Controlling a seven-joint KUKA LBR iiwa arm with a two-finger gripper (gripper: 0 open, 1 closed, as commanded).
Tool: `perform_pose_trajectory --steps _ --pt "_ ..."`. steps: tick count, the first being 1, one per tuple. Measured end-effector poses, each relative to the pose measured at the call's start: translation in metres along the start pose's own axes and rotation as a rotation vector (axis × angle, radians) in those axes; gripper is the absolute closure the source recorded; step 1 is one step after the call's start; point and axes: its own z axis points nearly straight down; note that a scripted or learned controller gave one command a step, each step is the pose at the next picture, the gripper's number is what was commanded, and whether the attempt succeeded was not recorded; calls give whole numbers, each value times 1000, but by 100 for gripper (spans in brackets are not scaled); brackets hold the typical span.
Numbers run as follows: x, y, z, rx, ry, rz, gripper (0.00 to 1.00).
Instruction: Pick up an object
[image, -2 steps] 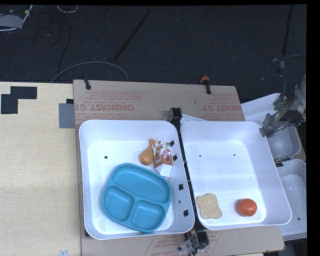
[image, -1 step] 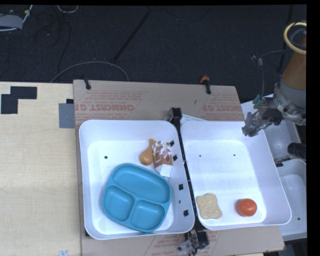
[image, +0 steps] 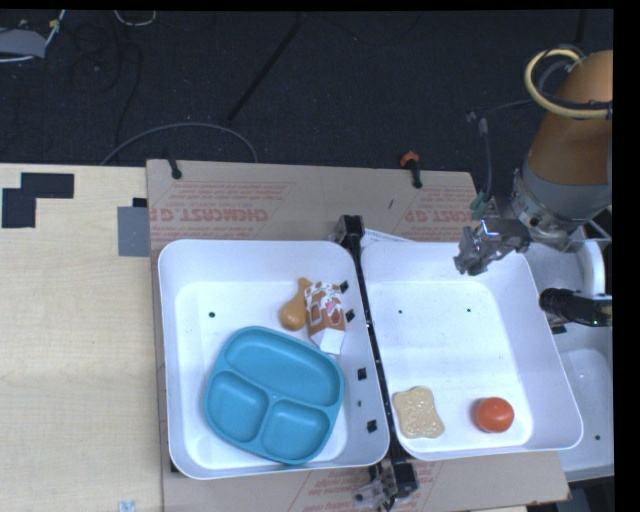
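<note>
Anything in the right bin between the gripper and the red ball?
No: the camera view shows bare white bin floor between the gripper and the red ball.

A robotics lab bench is shown: two white bins (image: 452, 448) are clamped to cardboard sheeting (image: 300, 200), with cables (image: 180, 130) trailed across dark carpet behind.
</note>
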Motion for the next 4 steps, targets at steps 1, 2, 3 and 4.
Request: perform_pose_trajectory --steps 1,2,3,4 --pt "57 4 5 0 1 -1 100" --pt "107 3 8 1 0 -1 100" --pt "159 2 16 2 -1 0 100" --pt "201 -6 30 2 -1 0 100"
